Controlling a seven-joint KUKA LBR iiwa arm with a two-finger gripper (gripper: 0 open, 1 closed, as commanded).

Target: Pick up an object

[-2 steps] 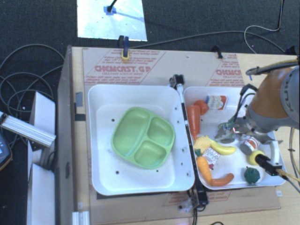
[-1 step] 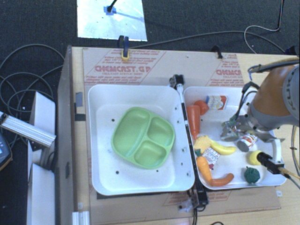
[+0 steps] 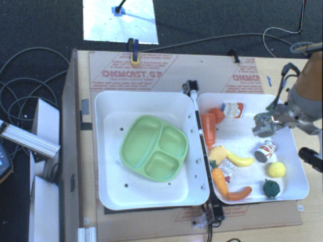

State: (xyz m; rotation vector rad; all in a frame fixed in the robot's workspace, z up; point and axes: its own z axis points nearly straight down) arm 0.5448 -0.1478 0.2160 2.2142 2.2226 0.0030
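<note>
Even overhead light, soft focus, faint shadows, white bins (image 3: 151,198) slightly overexposed

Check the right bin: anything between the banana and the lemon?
Yes. In the camera view, a small white-and-red can lies tipped over between the banana and the lemon, slightly above their line.

Two white bins sit side by side: a left bin (image 3: 108,135) and a right bin (image 3: 298,178). The left bin holds one green divided plate (image 3: 154,147). The right bin holds nine small items: one orange bottle (image 3: 208,127), one red and white carton (image 3: 232,109), one small can (image 3: 264,150), one banana (image 3: 239,160), one yellow ball (image 3: 276,170), one dark green ball (image 3: 271,187), one carrot (image 3: 220,181), one sausage (image 3: 239,193), and one small printed packet (image 3: 228,169).
</note>
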